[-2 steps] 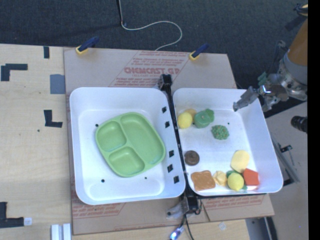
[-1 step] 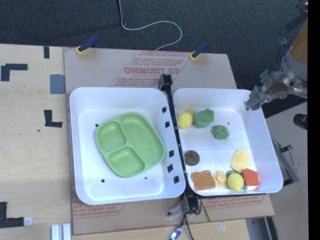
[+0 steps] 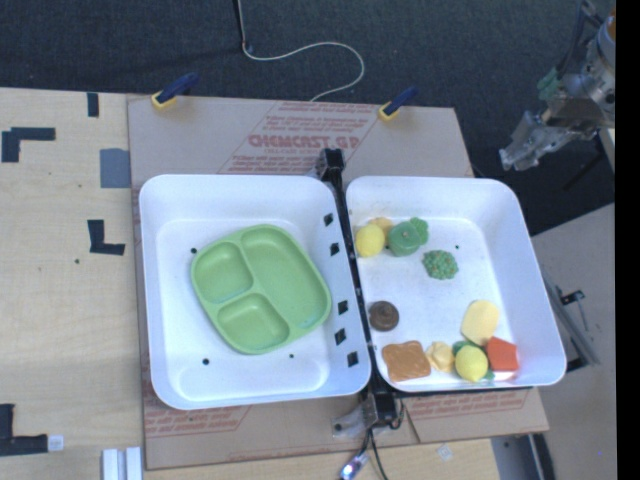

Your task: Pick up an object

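Note:
The right bin [image 3: 505, 208] holds several small toy foods: a yellow lemon [image 3: 369, 240], a green leafy piece [image 3: 407, 235], a green broccoli piece [image 3: 439, 263], a brown round cookie [image 3: 383, 315], a toast slice [image 3: 405, 360], a yellow piece [image 3: 480, 320], a yellow-green ball [image 3: 471, 363] and a red block [image 3: 502, 355]. My gripper [image 3: 527, 148] hangs outside the bins, above and right of the right bin's far right corner, with nothing seen in it.
The left bin [image 3: 165, 208] holds a green divided plate [image 3: 260, 288]. A black divider [image 3: 345, 268] runs between the bins. Two clamps [image 3: 175, 89] [image 3: 398, 100] pin the cardboard sheet at the back. A white cable [image 3: 300, 53] loops behind.

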Controlling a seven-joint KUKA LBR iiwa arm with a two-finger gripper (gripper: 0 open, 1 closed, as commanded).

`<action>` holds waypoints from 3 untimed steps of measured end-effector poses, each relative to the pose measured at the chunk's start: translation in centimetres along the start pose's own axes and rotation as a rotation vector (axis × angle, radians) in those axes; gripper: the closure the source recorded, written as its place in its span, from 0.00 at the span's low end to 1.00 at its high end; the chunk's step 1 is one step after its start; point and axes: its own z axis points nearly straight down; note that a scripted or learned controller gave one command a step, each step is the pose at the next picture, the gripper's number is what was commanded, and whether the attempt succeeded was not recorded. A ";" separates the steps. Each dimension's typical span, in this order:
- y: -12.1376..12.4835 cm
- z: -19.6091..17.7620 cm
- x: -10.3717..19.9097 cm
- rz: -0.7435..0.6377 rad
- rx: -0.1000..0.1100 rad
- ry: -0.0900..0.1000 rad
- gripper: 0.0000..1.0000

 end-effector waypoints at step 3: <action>-1.0 -13.7 17.4 0.003 0.014 0.001 1.00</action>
